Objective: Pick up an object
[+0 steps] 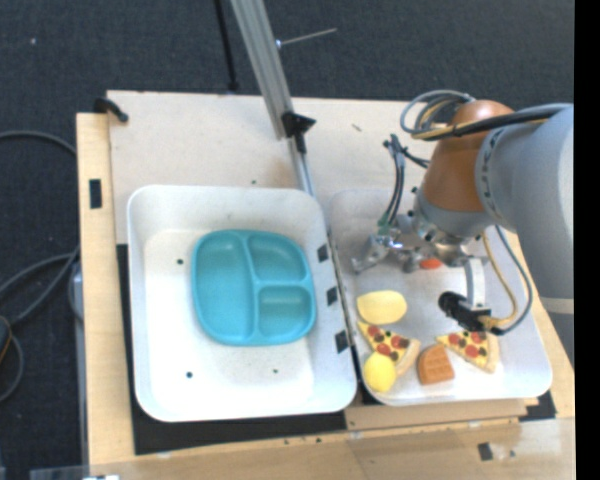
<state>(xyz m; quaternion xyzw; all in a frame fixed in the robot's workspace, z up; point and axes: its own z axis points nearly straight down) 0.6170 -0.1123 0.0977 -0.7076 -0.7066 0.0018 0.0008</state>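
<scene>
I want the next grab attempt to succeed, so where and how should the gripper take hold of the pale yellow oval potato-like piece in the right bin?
Probably straight down from above, closing across the narrow width of the pale yellow oval piece. It lies flat with bare bin floor above it; the pizza slice crowds its lower side.

Bright, even overhead light; soft shadows; slightly blurry, perhaps low resolution.
</scene>
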